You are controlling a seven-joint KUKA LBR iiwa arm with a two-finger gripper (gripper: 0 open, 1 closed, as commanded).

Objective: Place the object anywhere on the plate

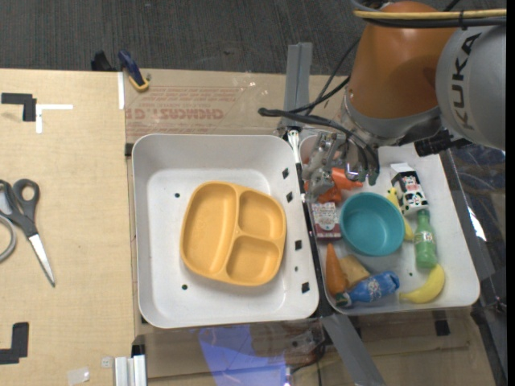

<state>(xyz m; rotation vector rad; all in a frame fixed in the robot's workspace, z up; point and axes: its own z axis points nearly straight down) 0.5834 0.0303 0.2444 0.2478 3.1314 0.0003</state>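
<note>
From above, we see the gripper (342,163) low at the back of the right bin (460,215), over a jumble of toys beside the teal bowl (372,223); open or closed, we cannot tell. The yellow plate (233,233) sits in the left bin (153,240).

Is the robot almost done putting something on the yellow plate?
Not yet. The yellow plate in the left bin has nothing on it. The gripper is down in the right bin near the teal bowl, among the toys. Grabbing one and carrying it over is left.
</note>
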